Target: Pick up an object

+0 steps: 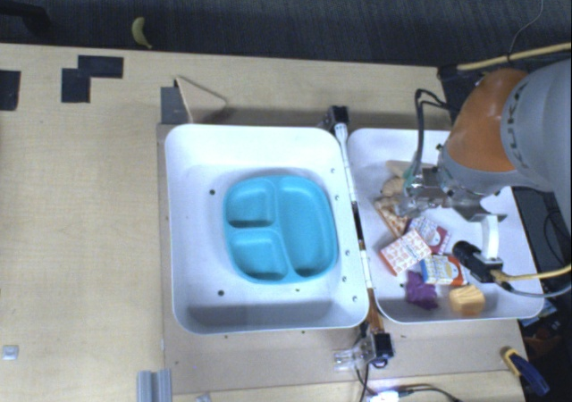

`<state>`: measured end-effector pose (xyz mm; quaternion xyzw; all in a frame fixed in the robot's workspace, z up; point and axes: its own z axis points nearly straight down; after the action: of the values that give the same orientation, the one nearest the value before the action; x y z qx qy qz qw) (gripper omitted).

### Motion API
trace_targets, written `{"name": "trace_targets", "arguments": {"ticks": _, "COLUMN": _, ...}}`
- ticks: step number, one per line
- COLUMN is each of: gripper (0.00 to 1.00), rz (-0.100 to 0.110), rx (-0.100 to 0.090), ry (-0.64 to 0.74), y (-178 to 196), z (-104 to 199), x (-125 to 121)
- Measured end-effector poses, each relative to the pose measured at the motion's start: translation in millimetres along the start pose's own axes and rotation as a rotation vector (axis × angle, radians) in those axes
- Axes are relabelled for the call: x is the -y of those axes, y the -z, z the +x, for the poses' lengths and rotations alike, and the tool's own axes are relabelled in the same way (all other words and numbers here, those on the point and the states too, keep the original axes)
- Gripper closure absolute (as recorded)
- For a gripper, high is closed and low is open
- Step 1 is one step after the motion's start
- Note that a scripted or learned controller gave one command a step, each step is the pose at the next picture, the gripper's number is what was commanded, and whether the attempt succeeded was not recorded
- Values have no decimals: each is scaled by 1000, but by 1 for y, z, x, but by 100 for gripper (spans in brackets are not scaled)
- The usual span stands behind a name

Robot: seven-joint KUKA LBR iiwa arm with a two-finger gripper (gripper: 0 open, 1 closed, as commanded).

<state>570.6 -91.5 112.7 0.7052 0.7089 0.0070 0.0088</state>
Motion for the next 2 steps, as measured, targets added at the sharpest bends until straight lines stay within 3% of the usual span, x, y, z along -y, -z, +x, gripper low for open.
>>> {"name": "trace_targets", "arguments": {"ticks": 1, "gripper": 100, "rz": 14, "rx": 1, "ry": -1, "y": -26, "z": -82, "x": -9}}
{"name": "trace_targets", "arguments": {"ticks": 2, "gripper": 100, "rz": 17, "rx": -4, "ry": 1, "y": 80, "z": 35, "x": -14}}
